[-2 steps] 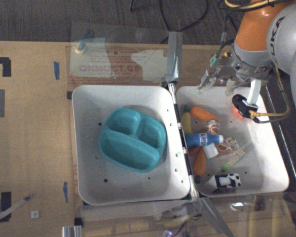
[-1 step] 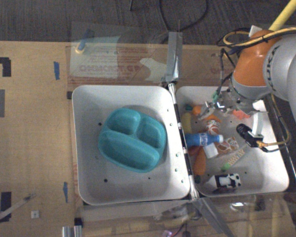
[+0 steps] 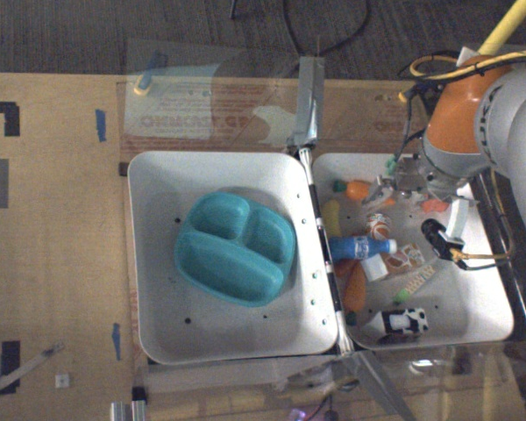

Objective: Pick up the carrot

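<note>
- A pale wooden worktop (image 3: 61, 261) is seen from above, bearing two shallow white bins side by side
- In the left white plastic bin (image 3: 158, 314) a teal moulded tray with three compartments (image 3: 237, 246) is laid at a slant, near the bin's middle
- The right white plastic bin (image 3: 482, 310) is seen to hold a cluster of small things along its left wall
- The orange tapered carrot (image 3: 354, 288) is found low in that cluster, close against the divider between the bins, lying roughly lengthwise along it
- Just above the carrot a blue-labelled clear plastic bottle (image 3: 361, 248) is laid crosswise, with a yellow oblong item (image 3: 331, 218) above it by the wall
- A small black and white toy cow (image 3: 406, 321) is placed near the bin's lower edge, to the right of the carrot
- The grey arm with its orange band (image 3: 456, 117) is reached in from the right, and its metal two-finger gripper (image 3: 391, 190) is held over the bin's upper part, well apart from the carrot
- Whether the fingers are released or clenched cannot be told from this view; nothing is clearly seen between them
</note>
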### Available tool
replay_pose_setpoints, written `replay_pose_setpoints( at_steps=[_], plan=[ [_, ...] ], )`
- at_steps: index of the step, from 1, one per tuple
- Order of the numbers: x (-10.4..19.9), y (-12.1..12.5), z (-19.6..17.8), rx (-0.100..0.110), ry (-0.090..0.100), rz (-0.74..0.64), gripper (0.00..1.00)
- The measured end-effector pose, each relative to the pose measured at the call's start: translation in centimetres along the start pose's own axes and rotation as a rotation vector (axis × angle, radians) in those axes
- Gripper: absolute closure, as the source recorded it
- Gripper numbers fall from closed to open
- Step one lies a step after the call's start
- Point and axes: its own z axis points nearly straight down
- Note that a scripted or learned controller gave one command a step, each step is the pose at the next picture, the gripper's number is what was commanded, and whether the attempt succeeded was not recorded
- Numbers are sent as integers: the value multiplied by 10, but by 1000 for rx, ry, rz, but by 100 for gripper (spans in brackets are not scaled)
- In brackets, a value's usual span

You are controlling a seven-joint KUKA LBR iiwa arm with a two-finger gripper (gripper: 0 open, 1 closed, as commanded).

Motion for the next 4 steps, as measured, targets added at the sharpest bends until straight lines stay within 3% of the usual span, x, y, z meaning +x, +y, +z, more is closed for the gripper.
replay_pose_setpoints(
  at_steps=[1, 2, 3, 4],
  plan=[
    [0, 2, -12, -7, -1, 0, 100],
    [71, -31, -98, 3, 0, -205, 100],
    [70, -31, -98, 3, 1, -204, 0],
    [42, -69, -145, 4, 0, -138, 0]
  ],
)
